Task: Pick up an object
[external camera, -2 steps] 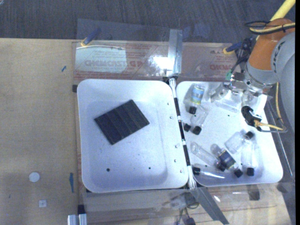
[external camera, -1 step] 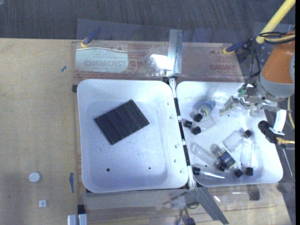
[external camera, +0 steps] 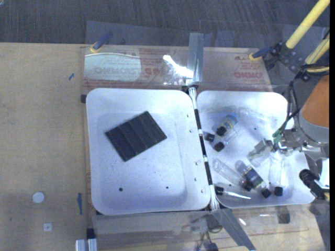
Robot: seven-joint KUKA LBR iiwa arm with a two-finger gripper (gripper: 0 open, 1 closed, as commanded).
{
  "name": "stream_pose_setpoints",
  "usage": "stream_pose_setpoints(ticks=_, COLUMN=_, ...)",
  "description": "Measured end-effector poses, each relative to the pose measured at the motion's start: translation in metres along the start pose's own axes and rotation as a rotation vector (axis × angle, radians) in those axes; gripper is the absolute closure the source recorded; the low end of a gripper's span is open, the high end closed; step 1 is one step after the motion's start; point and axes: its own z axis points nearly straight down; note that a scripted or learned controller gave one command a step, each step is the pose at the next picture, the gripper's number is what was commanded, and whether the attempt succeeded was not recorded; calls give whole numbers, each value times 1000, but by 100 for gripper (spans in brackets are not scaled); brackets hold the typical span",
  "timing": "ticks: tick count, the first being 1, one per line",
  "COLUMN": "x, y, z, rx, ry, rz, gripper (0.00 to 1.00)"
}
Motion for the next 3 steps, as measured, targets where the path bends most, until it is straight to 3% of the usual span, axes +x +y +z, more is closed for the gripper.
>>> stream_pose_setpoints(ticks=1, x=58, y=-24, z=62, rx=-7, ry=-2, rz=-72, gripper=0)
stream_pose_setpoints(ticks=2, x=57, y=-23, z=51, rx=-13, ry=-2, rz=-69, gripper=100)
stream_pose_setpoints(ticks=3, x=156, y=-22, z=-58, rx=1, ry=0, rz=-15, gripper=100)
